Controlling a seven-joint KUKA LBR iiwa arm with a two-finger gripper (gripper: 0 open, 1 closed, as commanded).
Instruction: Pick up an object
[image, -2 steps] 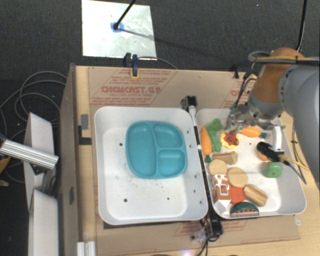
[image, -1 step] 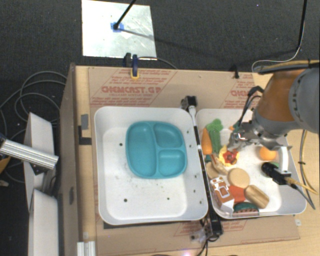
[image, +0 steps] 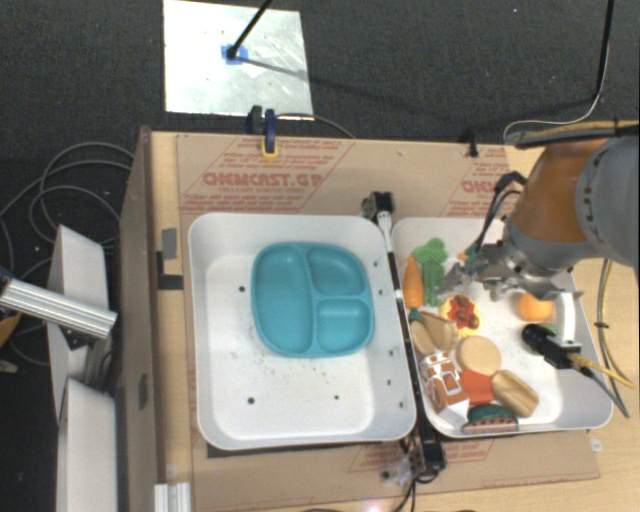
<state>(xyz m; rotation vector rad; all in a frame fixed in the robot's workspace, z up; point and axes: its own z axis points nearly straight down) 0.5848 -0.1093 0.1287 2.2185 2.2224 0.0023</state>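
The left bin (image: 215, 400) holds a teal divided plate (image: 311, 299), lying flat near its middle. The right bin (image: 585, 400) holds a crowd of toy food: a carrot (image: 412, 283), green leaves (image: 433, 256), a round biscuit (image: 478, 355) and an orange (image: 536, 307). The gripper (image: 478, 268) sits low over the leaves; whether its fingers are apart or together cannot be told.

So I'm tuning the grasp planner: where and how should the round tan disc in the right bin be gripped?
Judging by its pose, grip the round tan disc across its rim, coming straight down. It lies flat, and the right side looks freest; the red-and-white piece and bread roll crowd its lower edge. The gripper sits further up the bin.
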